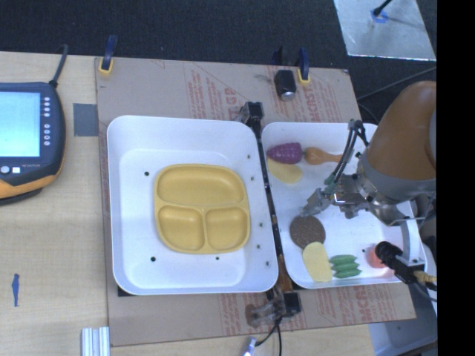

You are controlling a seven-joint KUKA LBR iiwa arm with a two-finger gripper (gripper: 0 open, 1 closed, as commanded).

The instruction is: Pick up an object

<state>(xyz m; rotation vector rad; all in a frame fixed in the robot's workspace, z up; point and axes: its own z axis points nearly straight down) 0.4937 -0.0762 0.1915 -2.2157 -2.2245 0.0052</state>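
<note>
Looking at the right bin [349,279], you see the gripper [318,202] low above the brown round cookie [306,231], not yet holding anything; you cannot tell its state. You are in the approach step. The cookie is round, with no long axis, so next you only descend and close.

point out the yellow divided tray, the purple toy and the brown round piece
yellow divided tray [202,208], camera view, on its middle ridge
purple toy [284,153], camera view, on the middle of its body
brown round piece [306,231], camera view, on the centre of its top
</note>
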